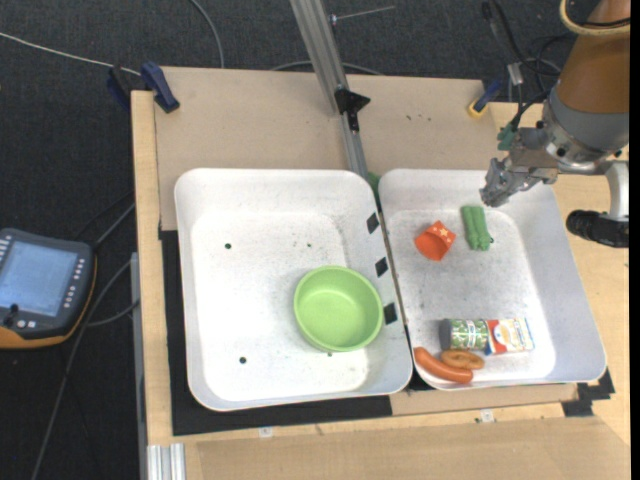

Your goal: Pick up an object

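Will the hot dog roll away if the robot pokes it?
Maybe a little. The hot dog looks long and rounded, so it could roll sideways. It lies in the right bin's near corner, against the rim, which would likely stop it. It looks like a light toy.

Bench (260,118): light wooden top, standing on dark carpet and occupying the middle of the camera view.
Black mat (178,408): lying on the bench under the bins, showing along the left and near edges.
Left bin (205,268): shallow, white, sitting on the mat and touching the right bin along its inner edge.
Right bin (575,308): shallow, white, sitting beside the left bin and reaching toward the bench's right edge.
Blue clamp (160,86): gripping the far left corner of the bench.
Second clamp (486,96): blue and yellow, gripping the far edge near the right corner.
Metal post (325,48): rising at a slant from the bench just behind the bins' junction.
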You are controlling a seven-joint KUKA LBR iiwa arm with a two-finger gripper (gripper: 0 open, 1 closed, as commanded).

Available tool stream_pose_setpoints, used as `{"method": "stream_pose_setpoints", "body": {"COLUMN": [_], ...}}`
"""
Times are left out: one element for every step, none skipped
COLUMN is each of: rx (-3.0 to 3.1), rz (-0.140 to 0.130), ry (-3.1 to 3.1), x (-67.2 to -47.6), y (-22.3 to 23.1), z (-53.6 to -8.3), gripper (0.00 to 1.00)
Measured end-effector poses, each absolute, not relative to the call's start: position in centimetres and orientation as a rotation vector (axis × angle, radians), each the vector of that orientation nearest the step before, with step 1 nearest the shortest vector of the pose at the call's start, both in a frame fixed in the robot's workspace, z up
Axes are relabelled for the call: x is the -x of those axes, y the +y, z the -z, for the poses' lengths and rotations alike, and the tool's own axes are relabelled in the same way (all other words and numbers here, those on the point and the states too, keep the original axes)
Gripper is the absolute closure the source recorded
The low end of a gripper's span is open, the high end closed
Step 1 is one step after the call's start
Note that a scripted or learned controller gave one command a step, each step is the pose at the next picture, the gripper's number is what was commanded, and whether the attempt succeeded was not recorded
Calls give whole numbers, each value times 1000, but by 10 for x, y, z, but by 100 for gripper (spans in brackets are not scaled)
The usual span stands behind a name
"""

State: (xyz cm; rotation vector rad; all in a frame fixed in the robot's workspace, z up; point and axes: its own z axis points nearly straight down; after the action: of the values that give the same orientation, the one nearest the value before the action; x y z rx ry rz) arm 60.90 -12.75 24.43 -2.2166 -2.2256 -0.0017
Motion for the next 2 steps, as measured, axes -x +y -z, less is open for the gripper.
{"method": "stream_pose_setpoints", "body": {"rx": [2216,2216], "rz": [1,1], "ry": [-2225,-2225], "x": [-605,-590], "y": [-78,-31], "z": [-237,-227], "gripper": [100,100]}}
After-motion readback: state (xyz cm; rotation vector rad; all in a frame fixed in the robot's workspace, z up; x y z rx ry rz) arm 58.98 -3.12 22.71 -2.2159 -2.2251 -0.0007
